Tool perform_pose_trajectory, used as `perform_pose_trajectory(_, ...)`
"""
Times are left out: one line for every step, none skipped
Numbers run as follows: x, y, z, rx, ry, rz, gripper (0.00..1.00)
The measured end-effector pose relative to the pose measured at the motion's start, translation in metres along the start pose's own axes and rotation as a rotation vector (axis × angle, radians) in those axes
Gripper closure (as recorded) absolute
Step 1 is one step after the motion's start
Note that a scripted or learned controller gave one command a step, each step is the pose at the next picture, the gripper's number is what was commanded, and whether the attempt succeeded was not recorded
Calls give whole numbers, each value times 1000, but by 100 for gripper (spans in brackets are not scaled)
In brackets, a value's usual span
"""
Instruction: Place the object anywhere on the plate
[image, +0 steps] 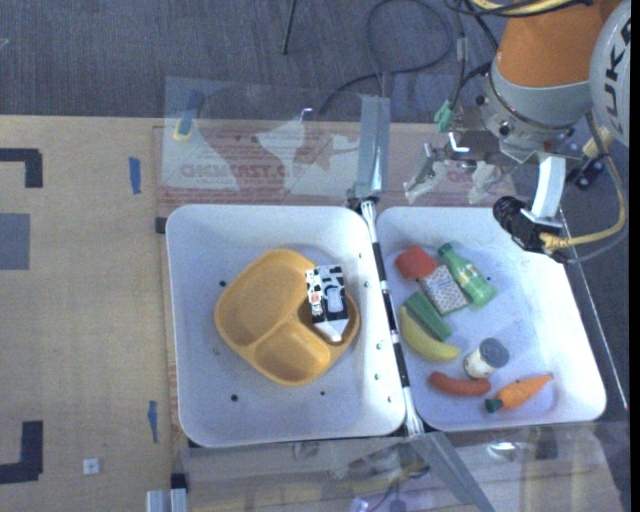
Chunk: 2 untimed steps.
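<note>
We see the yellow divided plate (275, 318) sitting in the left bin (200, 400), and on its right side lies the small black-and-white carton (329, 296), resting across the plate's right rim and inner divider. Over at the far edge of the right bin (585, 330), the gripper (447, 172) hangs above the bin's far left corner, its pale fingers (425, 178) spread apart with nothing between them. We spot the orange band of the arm (545, 45) above it at the top right. Down in the right bin we have a green bottle (467, 275), a red piece (415, 263), a banana (428, 338), a small can (483, 357), a red sausage (459, 384) and a carrot (517, 392) near the front.
</note>
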<state>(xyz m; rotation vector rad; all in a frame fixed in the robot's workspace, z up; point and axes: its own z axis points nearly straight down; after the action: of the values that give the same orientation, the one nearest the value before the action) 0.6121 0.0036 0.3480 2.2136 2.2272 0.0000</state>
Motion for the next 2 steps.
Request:
perform_pose_trajectory(4,1,-11,-3,-2,-8,100)
perform_pose_trajectory(6,55,1,-3,-1,-189,100)
